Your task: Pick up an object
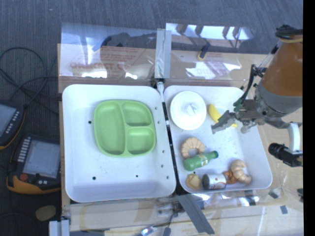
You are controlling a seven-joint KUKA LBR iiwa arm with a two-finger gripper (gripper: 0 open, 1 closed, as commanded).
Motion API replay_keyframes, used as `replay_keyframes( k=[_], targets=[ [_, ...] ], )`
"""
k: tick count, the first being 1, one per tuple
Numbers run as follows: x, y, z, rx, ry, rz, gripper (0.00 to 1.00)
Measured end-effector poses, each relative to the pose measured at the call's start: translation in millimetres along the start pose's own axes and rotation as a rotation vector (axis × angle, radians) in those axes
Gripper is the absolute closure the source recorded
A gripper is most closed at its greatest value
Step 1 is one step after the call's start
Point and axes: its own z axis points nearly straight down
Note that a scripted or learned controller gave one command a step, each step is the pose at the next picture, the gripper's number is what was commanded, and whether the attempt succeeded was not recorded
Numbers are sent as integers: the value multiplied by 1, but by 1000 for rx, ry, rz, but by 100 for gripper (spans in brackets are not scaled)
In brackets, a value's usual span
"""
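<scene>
Currently I log: gripper (pixel 231 123) fingers spread, holding nothing, over right bin (pixel 263 154); banana (pixel 214 113) at its ten o'clock; bottle (pixel 199 160) at seven.

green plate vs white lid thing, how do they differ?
The green plate lies in the left bin; the white lid lies in the right bin. The green plate is roughly square with three compartments; the white lid is round with a centre knob. The green plate is clearly larger than the white lid. Both lie flat.
</scene>
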Motion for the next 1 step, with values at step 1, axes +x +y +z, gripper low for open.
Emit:
replay_keyframes(
  k=[1],
  targets=[
    [10, 82, 56, 0, -1, -69, 0]
  ],
)
